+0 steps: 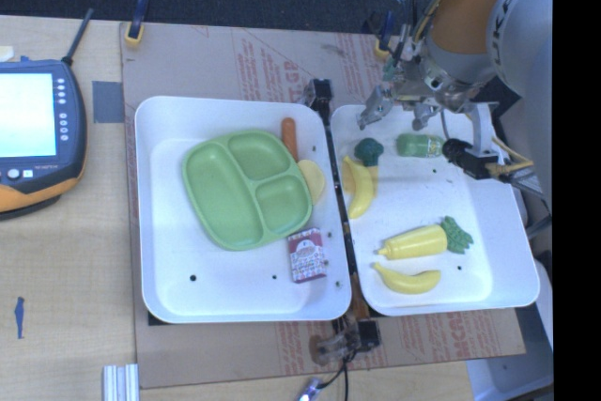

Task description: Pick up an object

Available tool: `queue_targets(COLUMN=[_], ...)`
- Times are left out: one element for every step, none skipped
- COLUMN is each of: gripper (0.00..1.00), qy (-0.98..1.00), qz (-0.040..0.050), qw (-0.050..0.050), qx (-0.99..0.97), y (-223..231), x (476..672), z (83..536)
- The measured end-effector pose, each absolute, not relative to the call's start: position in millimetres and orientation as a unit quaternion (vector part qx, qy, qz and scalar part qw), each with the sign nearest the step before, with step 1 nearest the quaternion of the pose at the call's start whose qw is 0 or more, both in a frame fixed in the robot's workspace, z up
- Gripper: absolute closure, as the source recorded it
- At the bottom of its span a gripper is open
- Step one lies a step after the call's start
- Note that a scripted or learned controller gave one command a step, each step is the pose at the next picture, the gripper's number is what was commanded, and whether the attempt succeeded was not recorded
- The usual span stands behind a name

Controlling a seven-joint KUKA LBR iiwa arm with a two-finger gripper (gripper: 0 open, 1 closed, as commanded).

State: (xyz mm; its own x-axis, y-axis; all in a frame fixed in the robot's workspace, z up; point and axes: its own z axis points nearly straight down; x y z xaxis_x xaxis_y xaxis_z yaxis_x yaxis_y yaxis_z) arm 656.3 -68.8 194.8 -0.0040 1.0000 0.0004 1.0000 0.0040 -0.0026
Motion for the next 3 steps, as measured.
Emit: queue_targets(gripper=[0.00, 1.00, 1.00], qy=[-0.709, -0.709, -0.709], qz=[0.0023, 0.0026, 0.0016], qw=[0.001, 0.001, 0.002], qx=[-0.705, -0.705, -0.705], y=[-99.5, -100.1, -35.7], x=[648.6, 649.1, 589.7], z=[91.3, 102.1, 192.2])
